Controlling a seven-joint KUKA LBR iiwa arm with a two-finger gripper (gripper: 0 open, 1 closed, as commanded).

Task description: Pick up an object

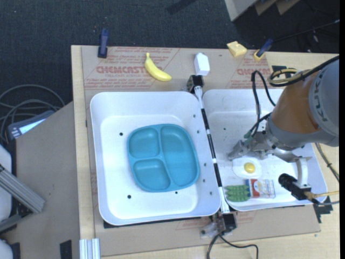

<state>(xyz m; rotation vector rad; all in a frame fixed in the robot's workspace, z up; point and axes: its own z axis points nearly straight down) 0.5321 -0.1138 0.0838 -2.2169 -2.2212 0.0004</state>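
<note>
Bright, even overhead light, soft shadows, slightly grainy, mild blur.

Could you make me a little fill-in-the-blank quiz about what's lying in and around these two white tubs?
1. The blue divided plate lies in the ____ bin of the camera view.
2. The toy fried egg lies in the right bin, just below the ____.
3. The yellow banana lies on the ____ behind the left bin, not in a bin.
4. The plate has ____ compartments.

Missing words: left; claw; bench; three
</note>
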